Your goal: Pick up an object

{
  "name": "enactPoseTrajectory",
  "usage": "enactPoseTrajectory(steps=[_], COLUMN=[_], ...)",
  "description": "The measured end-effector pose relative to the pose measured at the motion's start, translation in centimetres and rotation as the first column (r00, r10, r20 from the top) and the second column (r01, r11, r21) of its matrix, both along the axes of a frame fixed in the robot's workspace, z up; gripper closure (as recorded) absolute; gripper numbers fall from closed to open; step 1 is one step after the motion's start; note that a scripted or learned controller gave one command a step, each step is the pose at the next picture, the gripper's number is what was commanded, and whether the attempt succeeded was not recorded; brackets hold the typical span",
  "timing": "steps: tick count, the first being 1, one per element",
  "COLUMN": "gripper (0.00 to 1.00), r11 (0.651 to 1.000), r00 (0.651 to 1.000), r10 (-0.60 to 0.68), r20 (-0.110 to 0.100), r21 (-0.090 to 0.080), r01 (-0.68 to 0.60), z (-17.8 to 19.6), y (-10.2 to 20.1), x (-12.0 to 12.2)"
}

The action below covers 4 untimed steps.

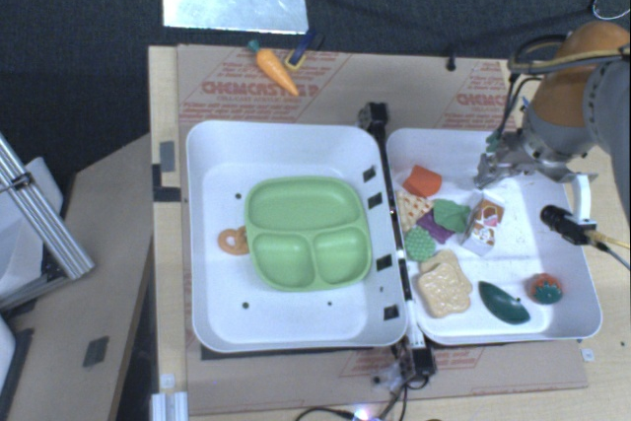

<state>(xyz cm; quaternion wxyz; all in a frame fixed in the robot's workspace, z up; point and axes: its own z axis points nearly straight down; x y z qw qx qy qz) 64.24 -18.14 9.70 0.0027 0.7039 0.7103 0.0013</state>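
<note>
Left bin [212,242], centre frame: green divided tray [306,232], small pretzel [234,241] touching its left edge. Right bin [582,311]: toy foods clustered at its left half. Arm at right edge; gripper [490,169] low over the bin's upper part, just right of orange block [424,180]. Finger spacing: cannot tell; nothing visibly held.

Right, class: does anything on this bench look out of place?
Yes. A toy carrot lies outside both bins, on the cardboard behind the left bin. A small pretzel also sits loose on that bin's floor, beside the green divided plate rather than on it.
</note>
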Motion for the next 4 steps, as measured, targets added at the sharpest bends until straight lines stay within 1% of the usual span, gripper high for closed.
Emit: enactPoseTrajectory(steps=[1, 2, 3, 4], gripper=[1.00, 1.00, 1.00, 1.00], r11=[1.000, 1.000, 1.000, 1.000], r00=[1.000, 1.000, 1.000, 1.000], r10=[-0.007, -0.004, -0.003, 0.000], r20=[0.002, 0.003, -0.002, -0.004], r21=[0.000, 0.000, 0.001, 0.003], r01=[0.007, 0.004, 0.003, 0.000], z=[5.9, 12.5, 12.8, 13.8], y=[-0.7, -0.5, -0.5, 4.8], x=[-0.4, -0.2, -0.1, -2.0])
